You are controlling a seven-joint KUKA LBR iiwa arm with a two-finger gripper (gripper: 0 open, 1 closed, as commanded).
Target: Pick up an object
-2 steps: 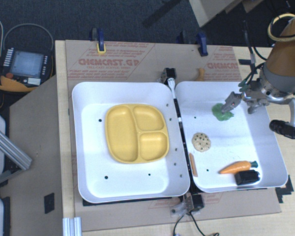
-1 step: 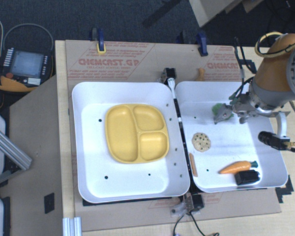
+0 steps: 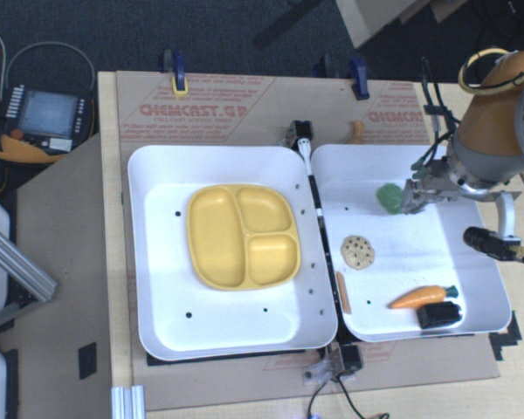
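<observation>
At upper right of the frame, a green object (image 3: 389,197) is being approached by the tool (image 3: 410,196); its opening cannot be told, and a glancing contact risks knocking the object away.

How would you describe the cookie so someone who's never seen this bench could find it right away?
Look at the right-hand white bin, the one without the yellow divided plate. Near its left wall, about midway down, lies the cookie. It is the only round, tan thing with dark specks; the others there are a green lump, an orange carrot and a black block.
</observation>
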